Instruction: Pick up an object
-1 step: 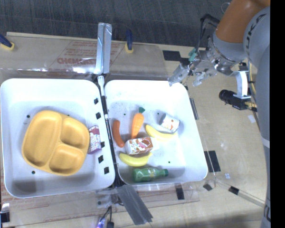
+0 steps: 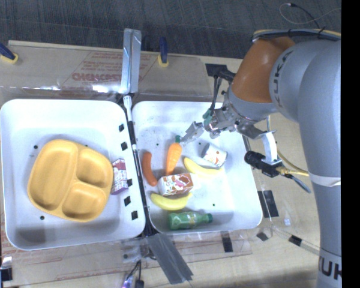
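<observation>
Wooden worktop [image 2: 180, 65] with two white bins, left bin [image 2: 24, 116] holding yellow divided tray [image 2: 69, 179], right bin [image 2: 243, 206] holding carrot [image 2: 173, 157], bananas, green bottle [image 2: 189, 220], end effector [image 2: 195, 131] above carrot, fingers' state cannot be told.

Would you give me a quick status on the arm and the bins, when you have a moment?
Gripper over right bin, just above carrot, nothing seen held. Bananas, green bottle, small cartons crowd beneath. Yellow tray in left bin.
</observation>
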`<state>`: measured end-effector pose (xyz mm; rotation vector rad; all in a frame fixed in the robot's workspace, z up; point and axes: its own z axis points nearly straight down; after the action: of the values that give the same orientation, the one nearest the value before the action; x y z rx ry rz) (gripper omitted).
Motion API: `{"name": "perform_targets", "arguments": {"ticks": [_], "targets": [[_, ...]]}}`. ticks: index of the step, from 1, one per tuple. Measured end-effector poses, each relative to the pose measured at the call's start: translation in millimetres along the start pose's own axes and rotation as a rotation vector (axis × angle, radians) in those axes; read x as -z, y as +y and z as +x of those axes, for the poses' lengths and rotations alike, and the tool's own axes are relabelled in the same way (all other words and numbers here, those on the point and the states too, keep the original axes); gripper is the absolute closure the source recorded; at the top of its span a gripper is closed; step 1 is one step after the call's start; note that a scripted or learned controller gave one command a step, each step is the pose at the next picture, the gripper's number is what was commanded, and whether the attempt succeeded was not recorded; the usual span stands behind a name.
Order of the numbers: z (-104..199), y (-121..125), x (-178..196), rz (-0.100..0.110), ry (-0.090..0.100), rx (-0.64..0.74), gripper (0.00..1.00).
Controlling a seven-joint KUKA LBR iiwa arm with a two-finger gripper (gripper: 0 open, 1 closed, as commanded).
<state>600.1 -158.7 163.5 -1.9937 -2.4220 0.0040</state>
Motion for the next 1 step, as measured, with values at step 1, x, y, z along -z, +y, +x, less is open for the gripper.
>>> {"name": "perform_targets", "arguments": {"ticks": [1], "targets": [[41.1, -3.3, -73.2, 0.0, -0.001, 0.07, 0.0]]}}
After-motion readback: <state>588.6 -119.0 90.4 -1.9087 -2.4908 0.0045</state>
